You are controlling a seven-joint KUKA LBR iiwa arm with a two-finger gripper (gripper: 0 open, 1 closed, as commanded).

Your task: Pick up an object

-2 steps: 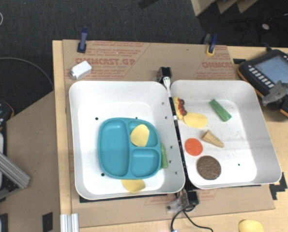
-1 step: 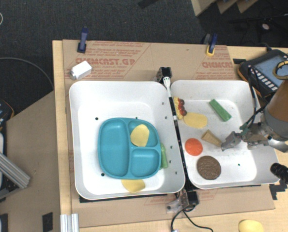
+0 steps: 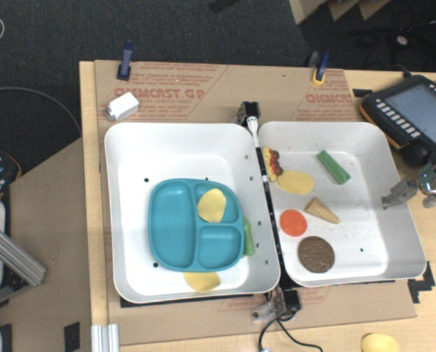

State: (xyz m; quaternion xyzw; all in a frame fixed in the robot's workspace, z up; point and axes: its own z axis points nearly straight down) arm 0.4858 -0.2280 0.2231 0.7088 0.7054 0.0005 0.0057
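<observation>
White block (image 3: 122, 106): on the brown board, just beyond the far left corner of the left bin.
Left bin (image 3: 122, 196): white and shallow, on the left half of the bench.
Teal tray (image 3: 174, 226): three compartments, lying flat in the middle of the left bin.
Yellow slice (image 3: 212, 205): in the tray's far right compartment.
Pale yellow piece (image 3: 201, 280): on the bin floor, touching the tray's near edge.
Green strip (image 3: 248, 237): wedged between the tray's right edge and the bin wall.
Right bin (image 3: 364, 218): white, edge to edge with the left bin.
Red and yellow piece (image 3: 273, 164): against the right bin's left wall, towards the far side.
Yellow oval (image 3: 296, 182): just right of that piece.
Orange disc (image 3: 293, 223): nearer than the oval, apart from it.
Brown disc (image 3: 316, 254): nearest of all, just right of the orange disc.
Tan wedge (image 3: 321, 210): between the oval and the brown disc.
Green stick (image 3: 333, 166): far side, slanted, lying alone.
Gripper (image 3: 402, 194): at the right bin's right rim, well apart from every object; whether it is spread or closed is unclear, and nothing is seen in it.
</observation>
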